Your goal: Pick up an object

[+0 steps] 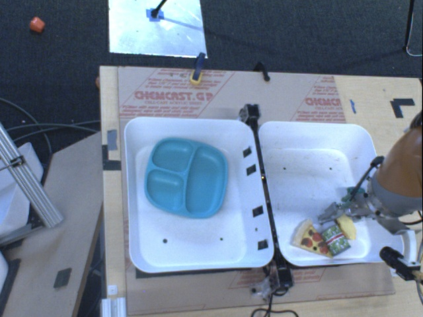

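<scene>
1. Gripper (338,211) of the grey arm sits low in the right white bin (310,160); how its jaws stand I cannot tell.
2. Beside it lie a yellow pizza-slice toy (308,236), a green can (337,240) and a yellow lump (346,227).
3. Left white bin (132,197) holds a blue divided plate (186,177).

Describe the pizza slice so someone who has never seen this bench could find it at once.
Of the two white bins, take the right bin, the one without the blue plate. Look in its near corner, where three small things cluster by the claw. The pizza slice is the flat yellow wedge with red spots, left of the green can and the yellow lump.
</scene>
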`<state>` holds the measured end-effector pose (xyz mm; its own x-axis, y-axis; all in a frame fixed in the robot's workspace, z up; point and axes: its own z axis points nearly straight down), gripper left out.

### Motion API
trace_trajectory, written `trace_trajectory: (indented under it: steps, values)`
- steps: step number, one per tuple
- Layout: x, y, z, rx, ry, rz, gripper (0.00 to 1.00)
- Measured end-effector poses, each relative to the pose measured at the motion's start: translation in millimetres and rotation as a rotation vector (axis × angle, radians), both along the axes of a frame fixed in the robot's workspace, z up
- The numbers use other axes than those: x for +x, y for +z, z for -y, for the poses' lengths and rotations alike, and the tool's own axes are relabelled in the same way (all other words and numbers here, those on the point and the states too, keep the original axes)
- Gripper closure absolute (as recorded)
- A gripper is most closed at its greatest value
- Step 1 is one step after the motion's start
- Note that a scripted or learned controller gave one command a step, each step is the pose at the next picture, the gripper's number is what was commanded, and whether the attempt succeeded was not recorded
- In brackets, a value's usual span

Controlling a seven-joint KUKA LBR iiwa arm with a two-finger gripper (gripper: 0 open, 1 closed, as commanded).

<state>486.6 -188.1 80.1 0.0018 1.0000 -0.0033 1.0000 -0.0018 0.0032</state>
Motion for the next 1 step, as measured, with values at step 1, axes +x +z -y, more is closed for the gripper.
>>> trace_trajectory:
  steps: [1]
  values:
    - [2.6,16.2,-1.0,0.000,0.004,0.006,1.00]
